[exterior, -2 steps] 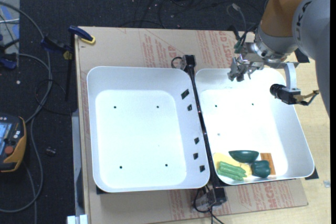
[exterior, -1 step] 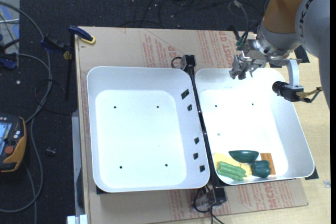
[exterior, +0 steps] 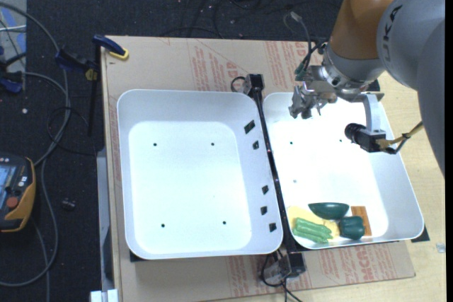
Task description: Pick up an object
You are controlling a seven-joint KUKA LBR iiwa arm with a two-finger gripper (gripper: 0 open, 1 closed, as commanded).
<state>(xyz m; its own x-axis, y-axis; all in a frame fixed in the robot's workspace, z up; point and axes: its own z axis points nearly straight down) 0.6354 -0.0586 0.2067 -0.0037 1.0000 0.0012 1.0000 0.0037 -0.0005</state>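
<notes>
- My hand (exterior: 306,108) hangs over the far edge of the right bin (exterior: 396,173); I cannot tell how it is set, as my wrist hides most of it.
- The objects huddle in that bin's near corner: a dark green bowl (exterior: 329,209), a green ridged piece (exterior: 312,230) with its long axis along the near rim, and a teal lump (exterior: 352,227).
- A yellow piece (exterior: 300,213) and an orange-brown one (exterior: 361,212) lie partly hidden beneath them.

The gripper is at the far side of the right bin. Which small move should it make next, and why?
Probably travel toward the near edge of the right bin. The gripper hangs over bare floor at the far end, while the objects, a dark green bowl, a light green piece and others, lie clustered near the front edge.
</notes>
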